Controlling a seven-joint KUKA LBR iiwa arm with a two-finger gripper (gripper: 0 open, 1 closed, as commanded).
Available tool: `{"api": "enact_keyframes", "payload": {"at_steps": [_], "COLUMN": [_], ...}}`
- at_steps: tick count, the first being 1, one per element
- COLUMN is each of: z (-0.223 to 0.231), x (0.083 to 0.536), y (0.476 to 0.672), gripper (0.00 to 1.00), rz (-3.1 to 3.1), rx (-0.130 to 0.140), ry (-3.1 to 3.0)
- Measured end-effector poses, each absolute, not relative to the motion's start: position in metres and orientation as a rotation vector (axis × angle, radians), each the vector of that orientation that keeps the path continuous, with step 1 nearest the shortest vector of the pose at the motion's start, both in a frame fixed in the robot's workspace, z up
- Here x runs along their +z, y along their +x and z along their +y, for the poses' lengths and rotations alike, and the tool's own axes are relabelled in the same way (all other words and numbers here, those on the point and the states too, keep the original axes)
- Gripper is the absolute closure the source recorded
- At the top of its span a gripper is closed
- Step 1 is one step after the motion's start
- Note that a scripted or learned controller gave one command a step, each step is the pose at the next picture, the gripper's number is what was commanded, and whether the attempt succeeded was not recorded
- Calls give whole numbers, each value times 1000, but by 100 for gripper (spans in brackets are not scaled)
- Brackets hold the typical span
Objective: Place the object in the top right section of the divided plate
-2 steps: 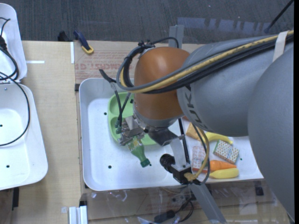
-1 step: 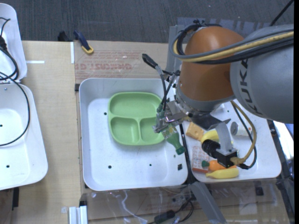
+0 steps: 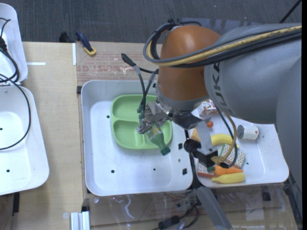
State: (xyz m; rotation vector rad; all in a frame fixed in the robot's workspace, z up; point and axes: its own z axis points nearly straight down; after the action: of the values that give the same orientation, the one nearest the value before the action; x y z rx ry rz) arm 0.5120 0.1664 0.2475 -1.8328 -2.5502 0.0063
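The arm (image 3: 240, 75) reaches in from the right, its orange band (image 3: 184, 63) hanging over the upper right part of the left bin (image 3: 96, 176). The gripper (image 3: 151, 123) sits low over the green divided plate (image 3: 125, 123), which lies flat in that bin, toward its upper middle.

A small green bottle (image 3: 158, 139) with a darker cap at its lower end sits at the plate's right edge, tilted, cap pointing down and to the right and overhanging the rim onto the bin floor. The fingers appear drawn in narrowly around the bottle's upper end, though the wrist hides much of the contact; the hold seems real but cannot be fully confirmed. The bottle lies at the right side of the plate, near the divider between the upper and lower sections; which section it occupies cannot be told.

The right bin (image 3: 273, 169) holds a clutter of items: a yellow banana (image 3: 220, 140), an orange carrot (image 3: 228, 169), a yellow piece (image 3: 230, 178) just beside the carrot, a white cup (image 3: 248, 132) on its side, and a small packet (image 3: 207, 109) near the arm.

Black cables (image 3: 14, 80) run across a white bin (image 3: 24, 171) at the far left. A blue and yellow clamp (image 3: 85, 44) lies on the bench (image 3: 48, 66) above the left bin.
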Motion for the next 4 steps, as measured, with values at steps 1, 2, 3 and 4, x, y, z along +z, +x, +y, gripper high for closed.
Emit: {"api": "enact_keyframes", "payload": {"at_steps": [1,2,3,4], "z": [189,207,165,183], "x": [253,225,257,229], "y": [591,549,592,637], "gripper": [100,100,100,100], "rz": [-2461,-2520,-2453,-2517], "rx": [6,9,5,5], "ry": [-1952,-1873,-1963,-1881]}}
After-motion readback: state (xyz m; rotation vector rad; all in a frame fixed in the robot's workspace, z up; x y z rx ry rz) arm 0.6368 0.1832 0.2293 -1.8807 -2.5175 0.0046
